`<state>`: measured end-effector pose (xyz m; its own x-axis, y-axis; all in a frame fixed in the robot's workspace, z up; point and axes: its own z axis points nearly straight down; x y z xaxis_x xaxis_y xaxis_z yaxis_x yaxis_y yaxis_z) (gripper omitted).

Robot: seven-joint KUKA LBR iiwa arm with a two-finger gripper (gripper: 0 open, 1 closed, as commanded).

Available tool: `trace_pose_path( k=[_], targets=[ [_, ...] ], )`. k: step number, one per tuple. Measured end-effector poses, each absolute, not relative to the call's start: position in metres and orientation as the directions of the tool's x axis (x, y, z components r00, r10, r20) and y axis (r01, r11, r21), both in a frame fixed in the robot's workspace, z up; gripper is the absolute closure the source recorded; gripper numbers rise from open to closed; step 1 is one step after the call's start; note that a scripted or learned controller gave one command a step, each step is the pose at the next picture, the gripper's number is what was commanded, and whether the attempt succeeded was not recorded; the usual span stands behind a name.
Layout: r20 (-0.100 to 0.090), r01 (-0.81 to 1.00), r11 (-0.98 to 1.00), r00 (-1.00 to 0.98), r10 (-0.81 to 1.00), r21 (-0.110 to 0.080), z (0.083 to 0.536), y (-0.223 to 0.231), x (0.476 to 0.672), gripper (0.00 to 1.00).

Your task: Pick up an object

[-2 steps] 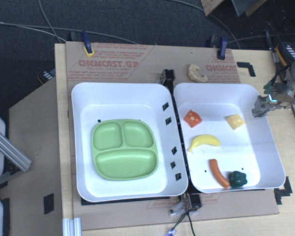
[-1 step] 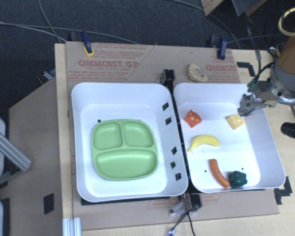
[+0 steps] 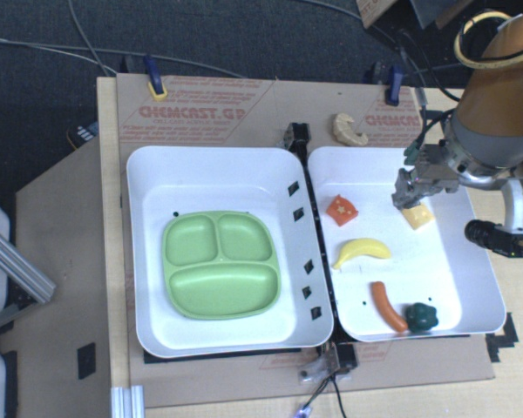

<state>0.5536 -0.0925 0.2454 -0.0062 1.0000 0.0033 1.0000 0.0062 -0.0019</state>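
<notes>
A pale yellow block (image 3: 418,216) lies on the right bin (image 3: 471,268), directly at 5 o'clock of the gripper (image 3: 409,194); finger state cannot be determined. At the block's 8 o'clock lie a smooth curved banana (image 3: 363,252) and a red wedge (image 3: 342,209).

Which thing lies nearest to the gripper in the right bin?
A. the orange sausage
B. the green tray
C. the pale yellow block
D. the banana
C: the pale yellow block lies just below the gripper in the right bin, while the banana lies farther off.
</notes>
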Motion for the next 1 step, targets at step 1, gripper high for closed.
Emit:
trace_pose_path(
  k=[1],
  targets=[
    [0.003, 1.0, 0.007, -0.007, 1.0, -0.002, 0.2374, -0.0378, 0.5566, 1.0]
  ],
)
